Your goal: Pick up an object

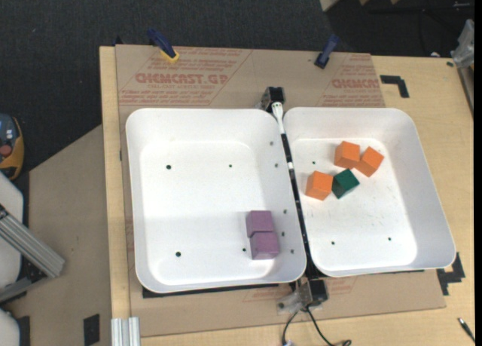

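A purple block [262,234] lies in the left bin [151,148], near its front right corner. In the right bin [422,186] three orange cubes sit close together: one [347,154] toward the back, one [370,161] just right of it, and one [319,185] lower left. A dark green cube [346,183] rests between them, touching the lower orange cube.
Both bins stand on a cardboard sheet [226,73] held by two blue clamps [163,45] at the back edge. A black clip [273,98] joins the bins at the back, another [310,292] at the front. An aluminium frame [30,250] stands at the left.
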